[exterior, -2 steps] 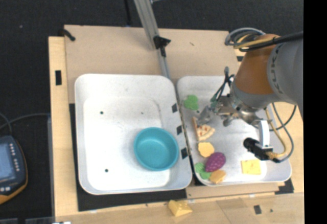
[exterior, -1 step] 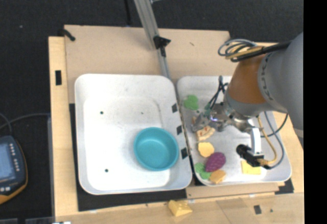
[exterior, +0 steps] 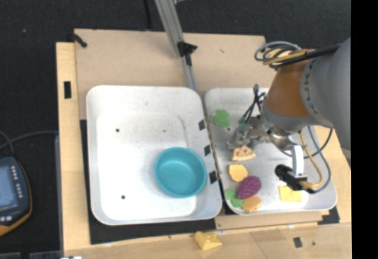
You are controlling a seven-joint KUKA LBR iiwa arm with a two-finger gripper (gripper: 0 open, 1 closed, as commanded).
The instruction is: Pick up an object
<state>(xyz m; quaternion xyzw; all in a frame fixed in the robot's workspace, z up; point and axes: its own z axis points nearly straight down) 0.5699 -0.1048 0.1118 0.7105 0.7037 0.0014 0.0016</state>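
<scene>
Camera view puts everything relative to the right bin: nearest, along its front wall, lie a purple piece and a yellow block; farther in sits a tan slice with red spots, long axis running left to right. The gripper hangs directly over its far edge, nearly touching. How wide it stands I cannot tell. A green piece lies beyond, to the left.

A: The two bins look like smooth white plastic with a faint sheen.
B: Inside the left bin, the blue bowl seems glossy plastic. Under them the bench is matt, like tan board.
A: Behind the bins, the pole looks like brushed metal.
</scene>
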